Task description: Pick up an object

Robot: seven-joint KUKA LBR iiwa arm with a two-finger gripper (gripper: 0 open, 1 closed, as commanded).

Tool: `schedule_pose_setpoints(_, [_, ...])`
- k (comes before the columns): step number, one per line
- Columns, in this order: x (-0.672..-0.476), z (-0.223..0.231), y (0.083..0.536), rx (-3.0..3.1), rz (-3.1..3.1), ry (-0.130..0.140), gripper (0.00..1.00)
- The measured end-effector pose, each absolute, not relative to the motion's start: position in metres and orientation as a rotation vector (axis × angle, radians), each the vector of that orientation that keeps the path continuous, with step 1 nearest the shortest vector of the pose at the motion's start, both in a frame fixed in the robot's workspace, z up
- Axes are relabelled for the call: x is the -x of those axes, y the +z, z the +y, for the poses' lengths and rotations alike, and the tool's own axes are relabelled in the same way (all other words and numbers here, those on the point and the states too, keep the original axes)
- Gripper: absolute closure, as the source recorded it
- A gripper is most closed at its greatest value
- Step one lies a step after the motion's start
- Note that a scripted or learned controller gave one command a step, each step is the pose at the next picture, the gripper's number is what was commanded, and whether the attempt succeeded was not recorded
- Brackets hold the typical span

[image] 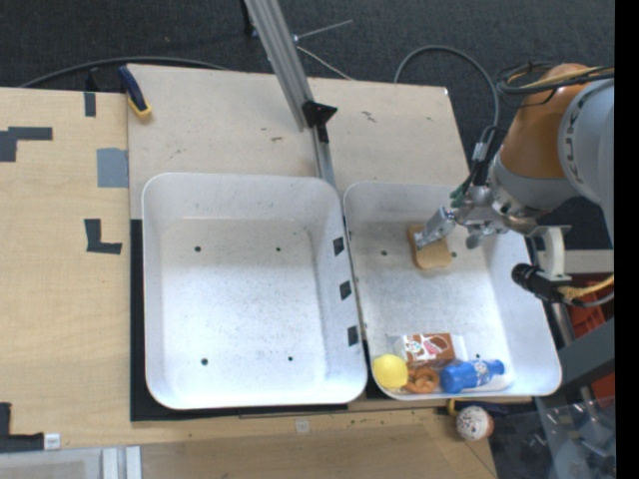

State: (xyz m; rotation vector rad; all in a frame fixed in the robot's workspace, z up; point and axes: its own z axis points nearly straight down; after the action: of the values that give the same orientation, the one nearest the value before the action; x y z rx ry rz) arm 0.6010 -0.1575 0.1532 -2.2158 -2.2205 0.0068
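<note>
The tan block (432, 252) lies in the right bin (519, 297) directly under the end effector (439, 230), touching or nearly so; whether it is clenched I cannot tell.

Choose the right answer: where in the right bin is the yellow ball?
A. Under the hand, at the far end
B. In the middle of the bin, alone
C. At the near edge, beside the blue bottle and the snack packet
C: the yellow ball lies at the right bin's near edge, close to the snack packet and the blue bottle.
</note>
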Motion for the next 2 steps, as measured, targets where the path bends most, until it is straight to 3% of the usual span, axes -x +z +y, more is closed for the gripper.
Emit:
schedule_pose_setpoints(1, [-0.5935, -0.1483, 0.0993, 2.216, -2.219, 0.007, 0.0])
schedule_pose_setpoints(2, [-0.5954, -0.1495, 0.0922, 2.225, -2.228, 0.0, 0.0])
